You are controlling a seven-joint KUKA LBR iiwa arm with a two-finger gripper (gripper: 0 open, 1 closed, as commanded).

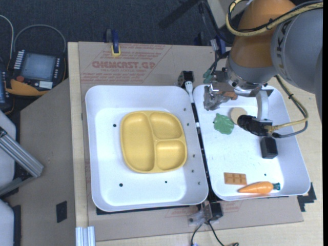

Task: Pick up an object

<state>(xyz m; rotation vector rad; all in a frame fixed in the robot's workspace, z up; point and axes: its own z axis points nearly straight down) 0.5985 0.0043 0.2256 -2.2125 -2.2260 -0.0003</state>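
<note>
The arm rises nearest, grey with its orange band, filling the scene's 1 to 2 o'clock and reaching down into the right bin. Its gripper hangs at that bin's 11 o'clock, close to the rim shared with the left bin. Whether the claw is open or closed cannot be told from this angle, and nothing can be seen held in it.

The loose things that could be picked all lie in the right bin. A green piece lies at 5 o'clock from the gripper, just beside it but apart. A pale disc sits at 2 o'clock from the green piece, close to it, partly hidden by the robot's fittings. A black block lies towards the bin's 3 o'clock. At the bin's 6 o'clock a carrot lies on its side along the rim, green end pointing to 3 o'clock. A brown tile lies flat at 10 o'clock from the carrot, just beside it.

The left bin holds a yellow plate with three compartments, lying in its middle.

Both bins rest on a board with red lettering at 12 o'clock.
</note>
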